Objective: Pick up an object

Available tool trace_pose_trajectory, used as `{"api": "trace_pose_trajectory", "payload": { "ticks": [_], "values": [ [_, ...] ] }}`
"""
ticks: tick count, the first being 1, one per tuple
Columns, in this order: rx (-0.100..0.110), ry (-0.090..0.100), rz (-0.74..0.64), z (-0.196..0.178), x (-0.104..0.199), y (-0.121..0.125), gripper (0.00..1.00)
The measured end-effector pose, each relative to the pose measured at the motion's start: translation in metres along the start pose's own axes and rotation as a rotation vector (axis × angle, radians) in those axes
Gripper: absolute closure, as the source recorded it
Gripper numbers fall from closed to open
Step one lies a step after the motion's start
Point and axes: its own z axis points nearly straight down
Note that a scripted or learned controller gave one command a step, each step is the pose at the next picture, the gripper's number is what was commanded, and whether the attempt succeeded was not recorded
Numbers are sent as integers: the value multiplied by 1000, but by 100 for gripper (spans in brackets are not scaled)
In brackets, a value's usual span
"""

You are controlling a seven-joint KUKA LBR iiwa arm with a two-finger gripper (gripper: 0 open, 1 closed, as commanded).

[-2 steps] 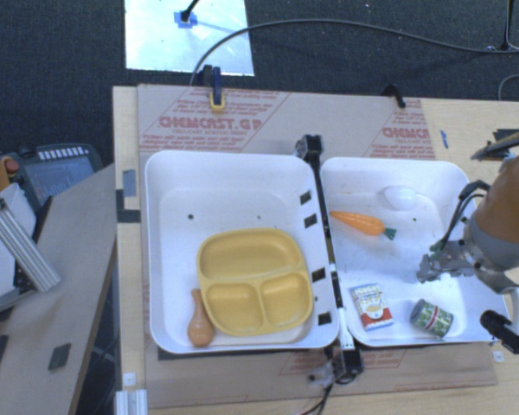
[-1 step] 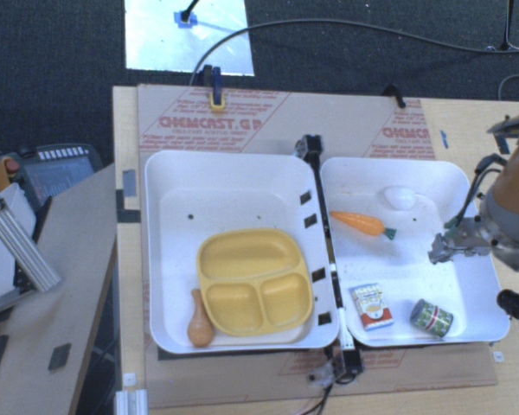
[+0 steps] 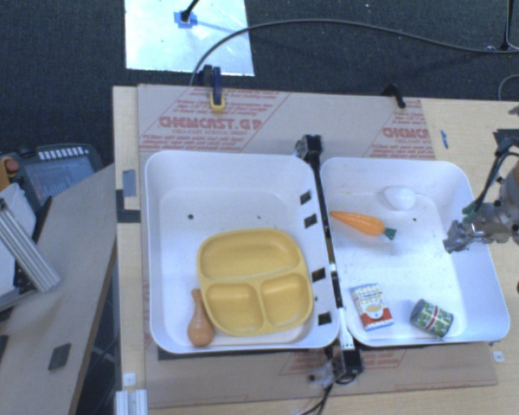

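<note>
The carrot [image 3: 359,223] lies in the right bin [image 3: 480,258], close to the divider between the bins. Above-right of the carrot sits a white egg-shaped object [image 3: 400,197]; below it, near the bin's front wall, a small carton [image 3: 372,306] and a tipped can [image 3: 432,317]. Right of the carrot the floor is bare as far as the gripper [image 3: 460,236] at the right rim; how its fingers stand, I cannot tell. Left of the carrot, the left bin [image 3: 169,232] holds a yellow tray [image 3: 253,279].

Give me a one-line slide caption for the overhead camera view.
Gripper at the right bin's edge, near carrot, carton and can.
</note>
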Motion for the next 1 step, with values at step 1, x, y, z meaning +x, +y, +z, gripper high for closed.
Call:
{"api": "trace_pose_trajectory", "payload": {
  "ticks": [1],
  "values": [
    [0, 0, -1, -32, 0, 2, 100]
  ]
}}
